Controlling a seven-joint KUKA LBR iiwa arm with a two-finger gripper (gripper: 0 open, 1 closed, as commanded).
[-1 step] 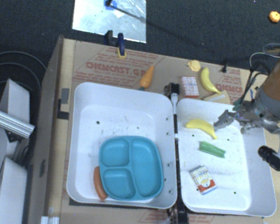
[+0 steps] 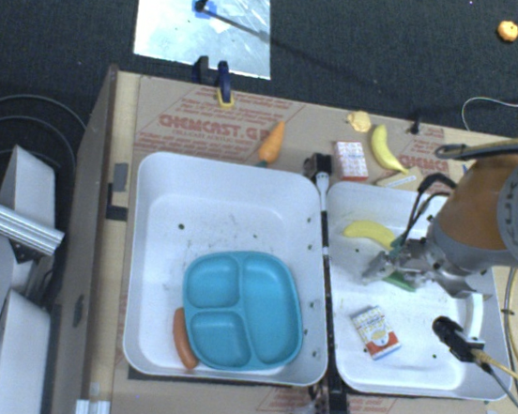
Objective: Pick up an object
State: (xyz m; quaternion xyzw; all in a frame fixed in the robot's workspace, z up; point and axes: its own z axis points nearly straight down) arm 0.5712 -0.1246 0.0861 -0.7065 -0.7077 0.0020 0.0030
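In the right bin (image 2: 427, 370), my gripper (image 2: 386, 265) is low over the floor near the middle. A small green thing (image 2: 408, 282) lies right beside it, partly under the wrist; whether it sits between the fingers I cannot see. A yellow banana (image 2: 369, 231) rests just up-left of the gripper. A small white and orange carton (image 2: 375, 330) lies toward the front of the same bin. The left bin (image 2: 176, 190) holds a blue divided plate (image 2: 242, 309) and an orange sausage (image 2: 184, 338) at the plate's lower left.
On the cardboard behind the bins lie a carrot (image 2: 270, 141), a small printed box (image 2: 350, 159) and a second banana (image 2: 385, 150). The arm's grey and orange body (image 2: 495, 209) covers the right bin's far right side. The divider between bins (image 2: 323, 248) runs close to the gripper's left.
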